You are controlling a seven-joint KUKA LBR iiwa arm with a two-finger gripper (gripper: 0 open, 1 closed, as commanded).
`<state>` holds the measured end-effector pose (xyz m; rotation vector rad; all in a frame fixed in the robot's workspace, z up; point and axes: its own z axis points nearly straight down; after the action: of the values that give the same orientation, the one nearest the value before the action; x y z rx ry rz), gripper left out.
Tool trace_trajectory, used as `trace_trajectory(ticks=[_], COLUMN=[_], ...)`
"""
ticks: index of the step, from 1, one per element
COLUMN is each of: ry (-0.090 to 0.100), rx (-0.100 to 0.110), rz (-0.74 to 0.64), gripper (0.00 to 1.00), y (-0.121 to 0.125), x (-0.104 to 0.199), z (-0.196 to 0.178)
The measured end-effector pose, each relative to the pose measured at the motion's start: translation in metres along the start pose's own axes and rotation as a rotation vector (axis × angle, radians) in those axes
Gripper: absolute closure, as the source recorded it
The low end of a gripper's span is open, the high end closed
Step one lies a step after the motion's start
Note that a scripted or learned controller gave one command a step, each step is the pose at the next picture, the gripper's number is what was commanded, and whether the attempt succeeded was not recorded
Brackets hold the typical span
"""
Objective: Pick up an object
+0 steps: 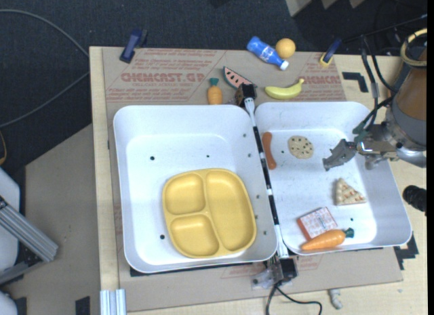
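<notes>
My gripper (352,159) hangs over the right bin (386,198), near its right side, open with nothing between its fingers. In that bin lie a round cookie (300,146) to the gripper's left, a reddish sausage (269,150) by the dividing wall, a pizza slice (348,192) just below the gripper, a red packet (317,222) and an orange carrot (327,239) at the front. The left bin (135,137) holds a yellow divided plate (209,211).
Behind the bins on the board lie a banana (285,90), a blue bottle (266,52), an orange ball (285,47), a watermelon slice (234,76) and a small orange toy (215,94). Blue clips (132,46) sit at the board's back corners.
</notes>
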<state>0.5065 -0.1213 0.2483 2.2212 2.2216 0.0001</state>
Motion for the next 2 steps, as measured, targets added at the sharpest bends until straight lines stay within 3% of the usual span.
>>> trace_trajectory(ticks=[1,2], ry=[0.001,0.002], rx=[0.003,0.003], rz=[0.001,-0.001], gripper=[0.00,0.00], y=[0.020,0.044], x=[-0.050,0.022], z=[0.052,0.147])
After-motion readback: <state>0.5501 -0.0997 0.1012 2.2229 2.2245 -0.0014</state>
